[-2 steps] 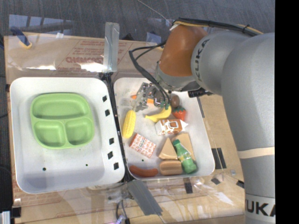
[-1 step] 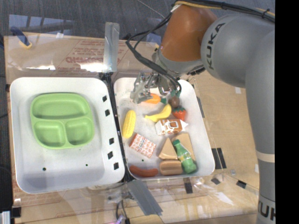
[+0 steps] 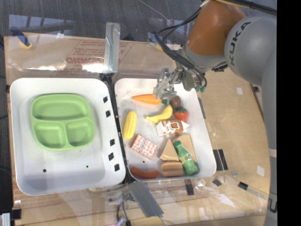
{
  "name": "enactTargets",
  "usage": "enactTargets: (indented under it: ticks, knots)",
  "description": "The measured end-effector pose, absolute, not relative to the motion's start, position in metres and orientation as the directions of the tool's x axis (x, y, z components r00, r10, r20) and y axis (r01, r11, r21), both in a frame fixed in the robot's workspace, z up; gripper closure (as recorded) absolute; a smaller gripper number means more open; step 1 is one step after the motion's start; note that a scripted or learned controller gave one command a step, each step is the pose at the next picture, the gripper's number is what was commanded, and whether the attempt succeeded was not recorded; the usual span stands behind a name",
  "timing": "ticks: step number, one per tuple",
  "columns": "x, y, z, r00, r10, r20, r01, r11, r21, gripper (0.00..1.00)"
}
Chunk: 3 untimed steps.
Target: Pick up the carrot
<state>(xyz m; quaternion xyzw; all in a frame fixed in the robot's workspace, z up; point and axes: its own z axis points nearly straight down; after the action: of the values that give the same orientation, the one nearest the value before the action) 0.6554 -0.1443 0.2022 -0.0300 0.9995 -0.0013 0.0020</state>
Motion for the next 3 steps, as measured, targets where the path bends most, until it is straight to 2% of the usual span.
enactTargets:
  ticks: [1,2,3]
  knots:
    - [0.638,-0.212,0.275,-0.865,-0.503,-0.005,-0.503,0.865,-0.007,1.0]
    - [0.648,-0.146,0.301,-0.776,-0.631,-0.005,-0.631,0.776,-0.003,1.0]
    - [0.536,-0.212,0.27,-0.608,-0.794,0.001,-0.794,0.608,0.0,1.0]
